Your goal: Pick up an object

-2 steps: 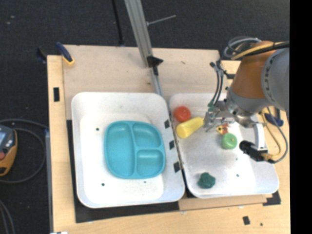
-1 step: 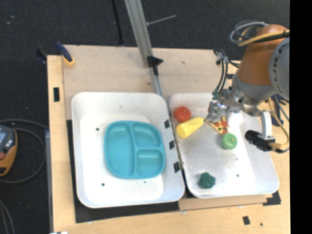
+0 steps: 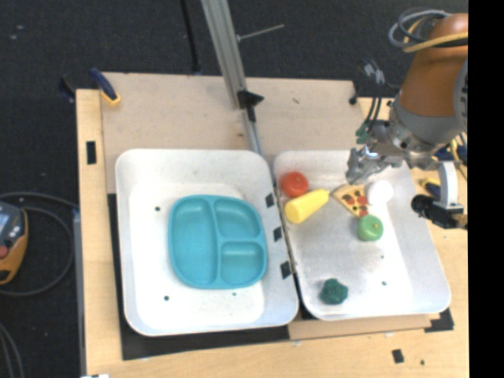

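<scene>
Right bin (image 3: 409,270): pincer (image 3: 361,169) just above pizza slice (image 3: 352,201), opening indiscernible.

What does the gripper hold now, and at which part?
It cannot be told. The gripper is just above the pizza slice in the right bin, with nothing visibly between its fingers.

Probably a robotics lab. A plywood bench (image 3: 181,116) sits on dark carpet. An aluminium strut (image 3: 224,42) rises behind the bench, loose cables (image 3: 39,211) left of it.

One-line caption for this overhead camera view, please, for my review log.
KUKA gripper poised above pizza slice toy in right bin; teal divided tray in left bin.
</scene>
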`<state>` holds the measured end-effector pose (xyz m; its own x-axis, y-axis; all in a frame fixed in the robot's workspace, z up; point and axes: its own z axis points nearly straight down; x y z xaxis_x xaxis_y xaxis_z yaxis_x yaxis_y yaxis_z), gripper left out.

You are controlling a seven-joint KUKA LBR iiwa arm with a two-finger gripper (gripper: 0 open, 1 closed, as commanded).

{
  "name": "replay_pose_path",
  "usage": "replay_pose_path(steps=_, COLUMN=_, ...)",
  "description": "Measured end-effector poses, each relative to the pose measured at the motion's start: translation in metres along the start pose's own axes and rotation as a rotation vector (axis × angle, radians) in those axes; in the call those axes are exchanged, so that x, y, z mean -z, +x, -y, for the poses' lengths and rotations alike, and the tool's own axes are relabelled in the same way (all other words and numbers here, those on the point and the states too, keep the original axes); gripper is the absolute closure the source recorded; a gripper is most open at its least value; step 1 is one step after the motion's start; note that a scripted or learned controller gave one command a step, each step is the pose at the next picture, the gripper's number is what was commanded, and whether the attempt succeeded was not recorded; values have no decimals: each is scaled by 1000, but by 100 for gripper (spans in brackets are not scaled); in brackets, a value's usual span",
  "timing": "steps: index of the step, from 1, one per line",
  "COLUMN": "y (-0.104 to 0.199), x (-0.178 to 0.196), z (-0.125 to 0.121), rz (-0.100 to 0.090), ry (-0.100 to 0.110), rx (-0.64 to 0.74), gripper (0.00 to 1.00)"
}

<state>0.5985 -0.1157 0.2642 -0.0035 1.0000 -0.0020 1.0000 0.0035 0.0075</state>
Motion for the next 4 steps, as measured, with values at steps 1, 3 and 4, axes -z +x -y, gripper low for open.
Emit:
replay_pose_path(steps=1, y=60, x=-12, z=-5, rz=-3, ry=6, rx=4, gripper=100)
replay_pose_path(steps=3, y=155, x=-4, z=-14, rz=-4, ry=5, rx=4, gripper=100)
replay_pose_path(steps=4, y=205, x=-6, z=-16, rz=-3, ry=6, rx=4, gripper=100)
